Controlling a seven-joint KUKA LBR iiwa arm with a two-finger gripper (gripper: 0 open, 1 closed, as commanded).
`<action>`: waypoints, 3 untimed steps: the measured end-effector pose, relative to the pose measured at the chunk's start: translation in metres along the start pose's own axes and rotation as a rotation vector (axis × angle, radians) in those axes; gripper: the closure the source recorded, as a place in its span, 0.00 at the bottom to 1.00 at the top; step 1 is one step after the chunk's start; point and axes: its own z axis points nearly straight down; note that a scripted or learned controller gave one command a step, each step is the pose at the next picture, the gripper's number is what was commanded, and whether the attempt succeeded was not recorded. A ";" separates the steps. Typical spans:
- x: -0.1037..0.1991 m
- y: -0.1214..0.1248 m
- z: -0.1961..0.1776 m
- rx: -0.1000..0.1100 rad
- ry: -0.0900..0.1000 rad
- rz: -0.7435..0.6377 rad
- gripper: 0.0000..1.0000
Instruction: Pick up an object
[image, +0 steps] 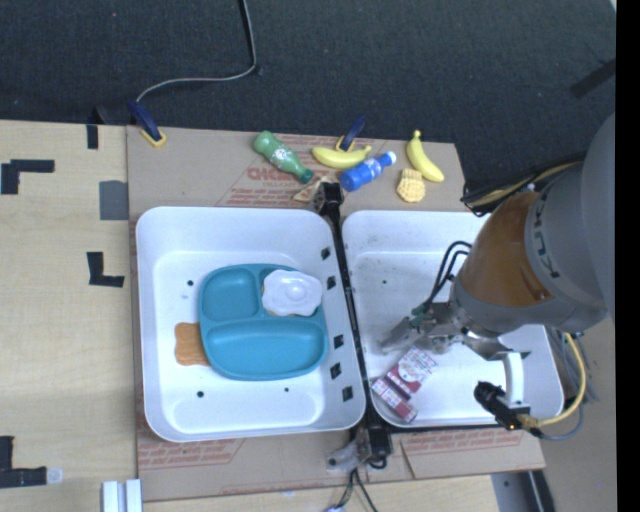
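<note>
**A:** Camera view from above: what does the surface carry?

**B:** A cardboard-covered surface (60, 330) bears two white bins. The left bin (160, 400) holds a blue divided plate (255, 340), with a white lump (292, 292) at its upper right corner and a toast-like piece (187, 344) at its left edge. Beyond the bins lie a green bottle (280, 155), two bananas (340, 155), a blue bottle (365, 172) and a corn cob (409, 185). Dark carpet (420, 60) lies behind.

**A:** And the hand?

**B:** The hand (415, 330) reaches into the right bin (385, 255), just above a red-and-white packet (405, 383) near the front wall. Whether its fingers are spread or pressed together, I cannot tell.
</note>
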 end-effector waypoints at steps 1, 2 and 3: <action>0.018 0.112 -0.088 0.005 0.003 -0.003 0.00; 0.008 0.144 -0.008 0.010 0.003 -0.003 0.00; 0.004 0.130 0.011 0.005 0.003 -0.003 0.00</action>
